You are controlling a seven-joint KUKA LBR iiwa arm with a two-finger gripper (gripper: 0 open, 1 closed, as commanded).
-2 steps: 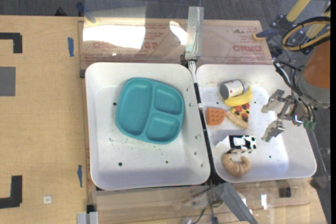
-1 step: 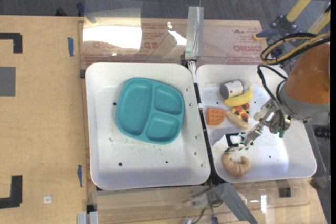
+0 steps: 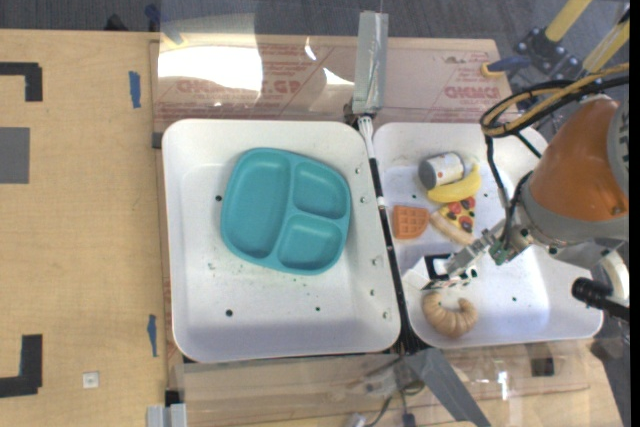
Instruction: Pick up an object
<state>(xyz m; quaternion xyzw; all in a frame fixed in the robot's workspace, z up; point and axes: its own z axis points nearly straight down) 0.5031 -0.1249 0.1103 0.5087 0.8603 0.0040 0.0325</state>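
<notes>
Camera view: one teal plate [image 3: 285, 210] in the left bin [image 3: 190, 315]; five toy foods, including one croissant [image 3: 450, 313], in the right bin [image 3: 560, 305]. Gripper [image 3: 452, 272], jaw state unclear, hovers just above the croissant.

Divided plate [image 3: 286, 210] in left bin [image 3: 190, 245]; croissant [image 3: 450, 313] in right bin [image 3: 530, 300]

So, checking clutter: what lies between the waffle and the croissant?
In the camera view, the claw sits between the waffle and croissant.
</notes>
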